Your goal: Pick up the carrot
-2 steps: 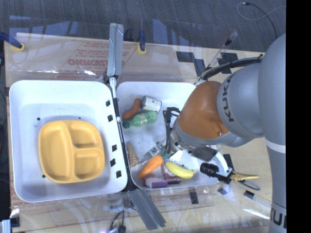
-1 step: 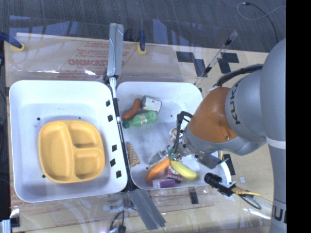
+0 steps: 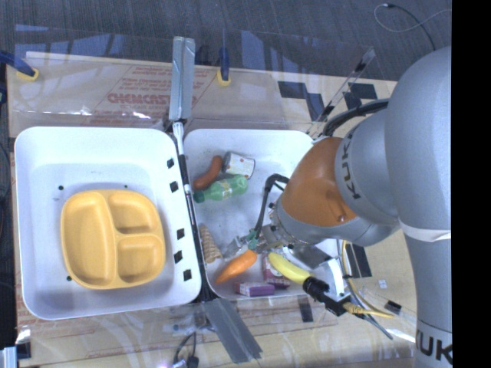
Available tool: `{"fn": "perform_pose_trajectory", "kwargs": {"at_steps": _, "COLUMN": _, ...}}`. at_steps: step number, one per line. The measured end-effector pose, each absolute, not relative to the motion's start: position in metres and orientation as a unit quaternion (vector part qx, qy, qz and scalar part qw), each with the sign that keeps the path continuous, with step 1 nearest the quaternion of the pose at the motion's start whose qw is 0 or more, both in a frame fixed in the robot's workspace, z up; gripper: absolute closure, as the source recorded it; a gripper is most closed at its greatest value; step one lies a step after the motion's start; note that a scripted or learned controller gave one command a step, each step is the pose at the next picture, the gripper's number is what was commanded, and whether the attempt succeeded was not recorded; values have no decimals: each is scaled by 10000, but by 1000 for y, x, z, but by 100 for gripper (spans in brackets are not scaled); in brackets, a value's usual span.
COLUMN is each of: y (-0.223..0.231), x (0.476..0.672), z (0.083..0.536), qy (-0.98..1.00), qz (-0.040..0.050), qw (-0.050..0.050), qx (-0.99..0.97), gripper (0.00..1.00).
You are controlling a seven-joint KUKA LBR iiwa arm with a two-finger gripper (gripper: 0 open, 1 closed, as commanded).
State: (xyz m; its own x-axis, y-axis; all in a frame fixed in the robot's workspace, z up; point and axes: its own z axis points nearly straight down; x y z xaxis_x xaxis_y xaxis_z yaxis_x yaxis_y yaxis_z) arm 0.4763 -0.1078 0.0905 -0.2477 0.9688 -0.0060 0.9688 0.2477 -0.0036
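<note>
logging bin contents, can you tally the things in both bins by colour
Yellow: 2, the divided tray and the banana
Orange: 1, the carrot
Reddish brown: 1, the sausage
Green: 1, the green bottle
Purple: 1, the purple marker
Tan: 1, the ridged cone
White: 1, the small carton
Total: 8

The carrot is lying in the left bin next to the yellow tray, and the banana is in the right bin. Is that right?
Not quite. The carrot lies in the right bin, close to the banana, as the camera view shows. The yellow tray sits by itself in the left bin. The banana part is right.
</note>
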Motion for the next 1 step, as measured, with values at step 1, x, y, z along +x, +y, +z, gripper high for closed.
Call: {"fn": "perform_pose_trajectory", "kwargs": {"at_steps": 1, "y": -105, "x": 478, "z": 97, "qy": 7917, "qz": -22, "qw": -18, "qx": 6109, "gripper": 100}}
